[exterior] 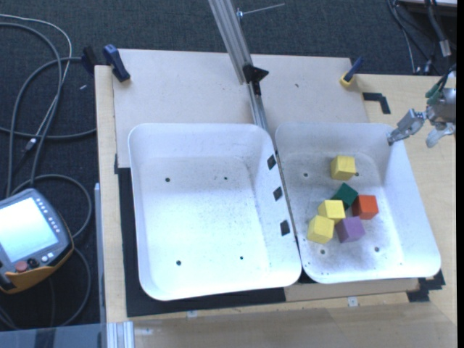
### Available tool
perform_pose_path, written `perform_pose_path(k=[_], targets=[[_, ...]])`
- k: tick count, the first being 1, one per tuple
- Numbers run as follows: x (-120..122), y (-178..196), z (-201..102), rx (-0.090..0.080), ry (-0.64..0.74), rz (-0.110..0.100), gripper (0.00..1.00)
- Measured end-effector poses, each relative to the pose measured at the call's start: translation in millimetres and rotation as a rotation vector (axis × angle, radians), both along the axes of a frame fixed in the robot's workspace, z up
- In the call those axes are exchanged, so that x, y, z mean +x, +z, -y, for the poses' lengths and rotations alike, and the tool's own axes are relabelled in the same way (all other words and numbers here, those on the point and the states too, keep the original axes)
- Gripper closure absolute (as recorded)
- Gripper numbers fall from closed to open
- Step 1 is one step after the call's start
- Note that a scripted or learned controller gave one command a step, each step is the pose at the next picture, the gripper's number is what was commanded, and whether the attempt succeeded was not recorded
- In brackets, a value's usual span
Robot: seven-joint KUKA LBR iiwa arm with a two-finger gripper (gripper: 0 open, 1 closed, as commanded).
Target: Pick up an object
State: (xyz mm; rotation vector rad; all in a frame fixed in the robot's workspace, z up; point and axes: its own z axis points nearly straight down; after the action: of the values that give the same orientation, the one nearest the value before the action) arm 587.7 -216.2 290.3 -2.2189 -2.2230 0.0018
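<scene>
1. Where the table (217, 85) edge lies closest to the camera, a cluster of blocks is seen in the right bin (417, 216): a yellow block (320, 229) touching a purple block (351, 229), with a second yellow block (334, 209) just behind them.
2. Behind these, an orange block (367, 206) and a green block (346, 193) are packed against the cluster — no clear gap is offered between them.
3. Farther back, a third yellow block (343, 167) is found standing apart from the rest, and it is judged the easiest target.
4. Farthest, at the bin's far right corner, the gripper (410, 125) is seen above the rim, with nothing held; whether its fingers are spread or pressed together cannot be told.
5. From the gripper, the lone yellow block lies leftward and toward the camera — a short reach inward and down is judged to be needed.
6. The left bin (145, 194) is seen beside it.
</scene>
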Motion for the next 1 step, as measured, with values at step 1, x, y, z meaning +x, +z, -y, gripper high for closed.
perform_pose_path(k=[1], targets=[[36.1,-158.1,-17.1,0.004,0.001,-0.007,0.0]])
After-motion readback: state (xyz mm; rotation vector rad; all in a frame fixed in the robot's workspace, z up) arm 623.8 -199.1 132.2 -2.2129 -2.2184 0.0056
